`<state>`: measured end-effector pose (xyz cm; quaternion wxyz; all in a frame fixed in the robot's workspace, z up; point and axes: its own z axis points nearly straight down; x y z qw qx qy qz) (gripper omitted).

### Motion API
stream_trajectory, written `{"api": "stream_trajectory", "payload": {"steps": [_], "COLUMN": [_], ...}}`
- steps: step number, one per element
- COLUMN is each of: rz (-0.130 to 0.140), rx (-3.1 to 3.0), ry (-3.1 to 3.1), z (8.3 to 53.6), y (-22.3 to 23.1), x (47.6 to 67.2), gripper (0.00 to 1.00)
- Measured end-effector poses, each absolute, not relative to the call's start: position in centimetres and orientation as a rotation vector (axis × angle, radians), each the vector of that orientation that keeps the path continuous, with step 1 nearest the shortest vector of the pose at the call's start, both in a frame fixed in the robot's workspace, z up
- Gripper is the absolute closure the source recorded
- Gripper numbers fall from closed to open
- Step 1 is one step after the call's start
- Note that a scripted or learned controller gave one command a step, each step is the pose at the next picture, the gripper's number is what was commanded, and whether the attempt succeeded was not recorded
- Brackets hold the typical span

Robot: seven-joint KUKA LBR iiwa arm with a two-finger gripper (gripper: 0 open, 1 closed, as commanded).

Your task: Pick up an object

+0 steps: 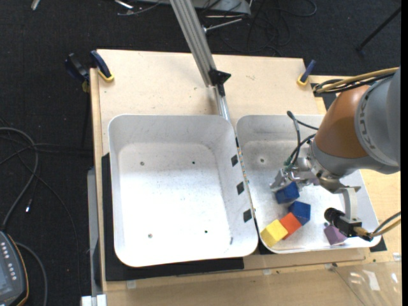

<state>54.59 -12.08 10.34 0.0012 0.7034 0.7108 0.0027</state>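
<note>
Gripper [285, 177] at the end of the grey arm [376, 129] hangs low inside the right bin [268, 129], its metal tip right over a dark blue block [287, 192]; whether the fingers are spread or closed on that block cannot be made out, since the wrist and its cables cover them. No brand, label or readable writing shows anywhere on the bench, bins or blocks. Going from the left: two blue-and-yellow clamps, one [102, 67] at the bench's far left corner and one [305, 74] at its far right corner, grip the wooden board [159, 81]. Two white bins sit side by side; the left bin [169, 190] carries only small dark specks on its floor. A slanted aluminium rail [191, 30] comes down to the seam between the bins. The right bin holds five small blocks: a yellow block [273, 233] near the front rim, an orange block [291, 223] touching it, a second blue block [301, 211] just beside that, the dark blue one under the tip, and a purple block [334, 234] off to the right near a black piece of the arm's fittings.
</note>
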Motion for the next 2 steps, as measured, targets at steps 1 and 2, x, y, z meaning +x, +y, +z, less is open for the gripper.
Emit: {"api": "stream_trajectory", "payload": {"steps": [1, 2], "rz": [0.011, 0.003], "rx": [2.208, 2.211], "ry": [2.229, 2.235], "z": [19.9, 19.5], "y": [-4.8, 3.3], "x": [54.1, 54.4], "gripper": [1.00, 1.00]}}
